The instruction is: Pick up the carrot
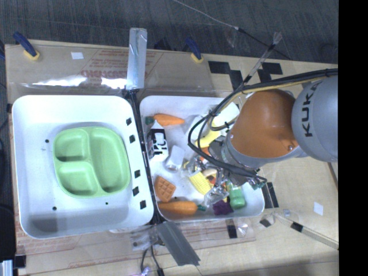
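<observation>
Seen from above at a slant: arm [270, 128] reaching in from the right, bent low over the right bin [172, 103], wrist hiding much of the clutter. Gripper [217, 190] down among toys near the bin's front wall — open or closed, cannot tell. Carrot [168, 119] lying flat by the far wall, well apart from the gripper. A second orange piece, carrot-like [179, 207], resting against the front wall, nearer the gripper. Green divided plate [91, 161] sitting in the left bin [23, 154] — likely just out of the way.

"KU", likely of KUKA, on the grey arm [313, 117].
</observation>
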`<state>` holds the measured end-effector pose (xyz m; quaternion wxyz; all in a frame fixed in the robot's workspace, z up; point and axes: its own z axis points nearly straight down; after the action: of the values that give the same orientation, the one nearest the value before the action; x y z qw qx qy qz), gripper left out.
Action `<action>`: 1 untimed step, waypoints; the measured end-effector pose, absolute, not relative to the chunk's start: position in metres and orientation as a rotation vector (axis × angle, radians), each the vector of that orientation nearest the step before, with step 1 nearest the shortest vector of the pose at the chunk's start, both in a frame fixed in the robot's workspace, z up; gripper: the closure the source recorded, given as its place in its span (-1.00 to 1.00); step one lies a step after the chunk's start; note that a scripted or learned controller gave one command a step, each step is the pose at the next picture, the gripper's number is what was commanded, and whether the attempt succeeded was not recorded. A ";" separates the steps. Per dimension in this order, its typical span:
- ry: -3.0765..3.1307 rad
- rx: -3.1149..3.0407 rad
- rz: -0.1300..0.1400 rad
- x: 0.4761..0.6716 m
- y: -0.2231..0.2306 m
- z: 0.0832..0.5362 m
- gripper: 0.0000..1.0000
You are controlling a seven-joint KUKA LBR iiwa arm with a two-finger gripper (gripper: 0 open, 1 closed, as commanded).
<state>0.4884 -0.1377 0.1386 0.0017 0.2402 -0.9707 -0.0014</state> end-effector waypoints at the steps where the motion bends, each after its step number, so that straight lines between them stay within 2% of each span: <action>1: -3.102 0.509 0.001 0.488 -0.182 0.161 -1.00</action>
<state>0.4875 -0.1825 0.1614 -0.0007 0.1619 -0.9868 0.0003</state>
